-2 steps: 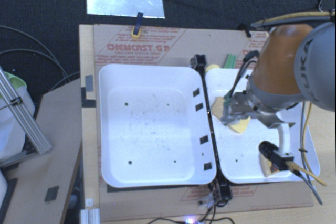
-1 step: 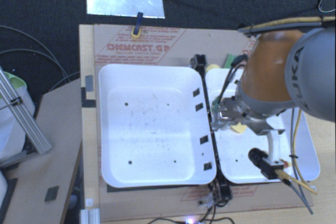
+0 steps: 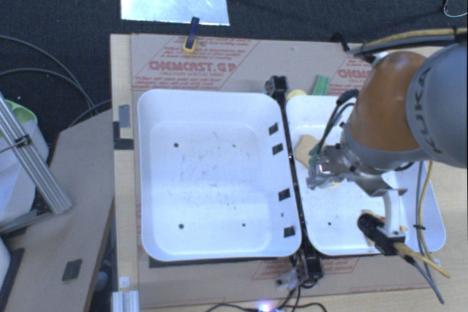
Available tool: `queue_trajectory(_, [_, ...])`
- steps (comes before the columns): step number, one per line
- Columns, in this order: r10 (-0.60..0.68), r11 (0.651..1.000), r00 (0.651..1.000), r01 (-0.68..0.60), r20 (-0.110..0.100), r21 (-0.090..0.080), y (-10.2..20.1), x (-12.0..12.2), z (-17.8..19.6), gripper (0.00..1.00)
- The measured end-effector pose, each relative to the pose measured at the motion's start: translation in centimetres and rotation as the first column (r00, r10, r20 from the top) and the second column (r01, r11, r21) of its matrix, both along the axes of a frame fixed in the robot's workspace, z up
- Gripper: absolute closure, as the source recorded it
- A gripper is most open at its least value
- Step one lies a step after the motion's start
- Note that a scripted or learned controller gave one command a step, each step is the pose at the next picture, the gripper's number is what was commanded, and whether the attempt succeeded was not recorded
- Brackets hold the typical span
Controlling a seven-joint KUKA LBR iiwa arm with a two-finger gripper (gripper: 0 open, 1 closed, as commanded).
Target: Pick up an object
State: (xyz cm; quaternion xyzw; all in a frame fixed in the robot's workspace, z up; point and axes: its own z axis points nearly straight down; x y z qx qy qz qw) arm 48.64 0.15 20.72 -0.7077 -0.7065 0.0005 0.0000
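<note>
Two white bins [image 3: 212, 179] lie side by side; over the right one the arm [image 3: 395, 113] hides most contents, gripper [image 3: 322, 175] state unclear, beside a tan object [image 3: 307, 144].

The arm [image 3: 409, 109] is a thick grey tube with dark lettering and a wide orange band, narrowing to a silvery metal wrist, with black and yellow cables running along it and a black fitting near a white bracket.

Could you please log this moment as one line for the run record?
arm: over right shallow white bin | gripper: low near bin divider | pale tan object: beside gripper | grasp: not visible | left shallow white bin: untouched
</note>
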Motion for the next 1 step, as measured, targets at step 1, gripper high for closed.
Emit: queue_trajectory(1, [0.009, 1.0, 1.0, -0.009, -0.001, 0.003, 5.12, -0.04, -2.45, 1.0])
